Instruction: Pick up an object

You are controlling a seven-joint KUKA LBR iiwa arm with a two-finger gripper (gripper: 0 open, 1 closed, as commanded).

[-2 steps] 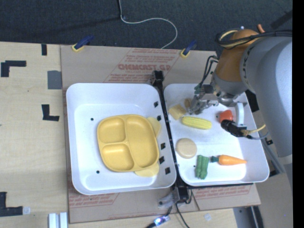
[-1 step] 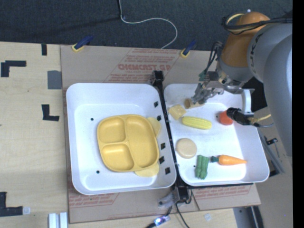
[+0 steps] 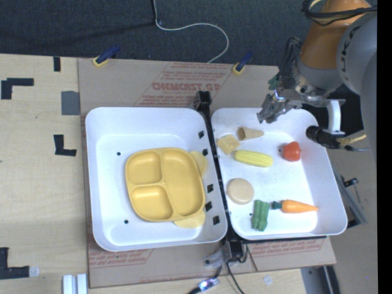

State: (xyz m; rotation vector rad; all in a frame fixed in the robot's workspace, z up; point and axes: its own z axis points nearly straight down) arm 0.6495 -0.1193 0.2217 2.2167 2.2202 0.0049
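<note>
My gripper (image 3: 268,115) hangs above the far edge of the right bin (image 3: 324,182), just beyond a small tan cone-shaped piece (image 3: 250,133). Nothing shows between its fingers. In the right bin lie a yellow corn cob (image 3: 253,158), a pale yellow chip-like piece (image 3: 228,144), a red tomato (image 3: 291,151), a round beige biscuit (image 3: 240,190), a green vegetable (image 3: 260,215) and an orange carrot (image 3: 298,207). The left bin (image 3: 104,164) holds a yellow divided plate (image 3: 164,184).
A white cable (image 3: 196,26) loops over the dark backdrop behind the bins. Blue and yellow clips (image 3: 243,61) hold the cardboard sheet under the bins. A black divider (image 3: 211,158) runs between the two bins.
</note>
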